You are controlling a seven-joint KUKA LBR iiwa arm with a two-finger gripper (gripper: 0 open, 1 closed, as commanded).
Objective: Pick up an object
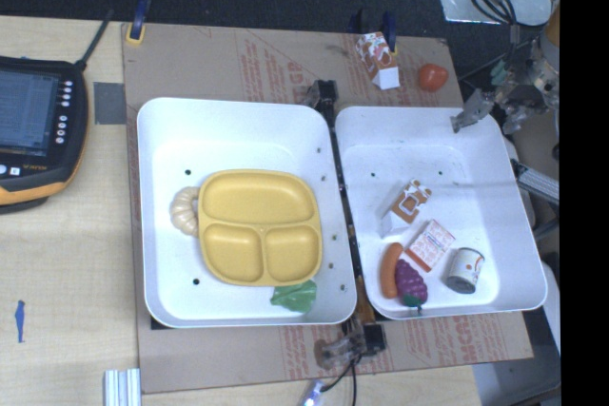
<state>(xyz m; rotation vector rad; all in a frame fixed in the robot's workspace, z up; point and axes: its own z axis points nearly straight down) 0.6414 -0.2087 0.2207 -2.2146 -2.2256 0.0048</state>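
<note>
Two white bins are set side by side on a cardboard sheet. In the left bin (162, 204) a yellow divided plate (259, 225) is laid, with a beige pastry (184, 209) touching its left edge and a green leafy piece (295, 297) at its lower edge. In the right bin (495, 166), toward the near side, a small carton (409, 202), a red-and-white box (430, 244), an orange carrot (389, 269), a bunch of purple grapes (410, 282) and a small can (464, 270) are clustered. The gripper (495, 105) is seen at the far right corner of the right bin, apart from these objects; whether it is wide or narrow cannot be told. A small box (378, 57) and a red tomato (432, 77) are lying on the cardboard beyond the bins. A teach pendant (33, 128) is resting at the left.
</note>
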